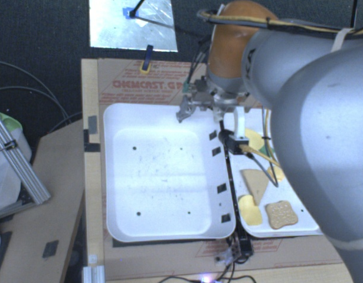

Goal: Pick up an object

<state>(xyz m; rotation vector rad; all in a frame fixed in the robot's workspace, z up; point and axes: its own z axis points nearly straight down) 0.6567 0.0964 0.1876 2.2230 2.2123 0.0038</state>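
Observation:
My gripper (201,113) hangs over the far edge of the bins, near the divider between them, below the orange band (237,37). Its two fingers stand open with nothing between them. The right bin (299,232) holds several food pieces: a tan wedge (255,184), a pale yellow round piece (249,210), a brown square cracker (281,214) and a yellow piece (255,138) at the far end. The grey arm hides much of the right bin. All these pieces lie nearer the front than the gripper.
The left bin (119,158) sits on a cardboard sheet (140,82). A blue and yellow clip (147,59) lies on the cardboard behind it. A foil sheet (131,13) lies further back. An aluminium frame (16,161) stands at the left.

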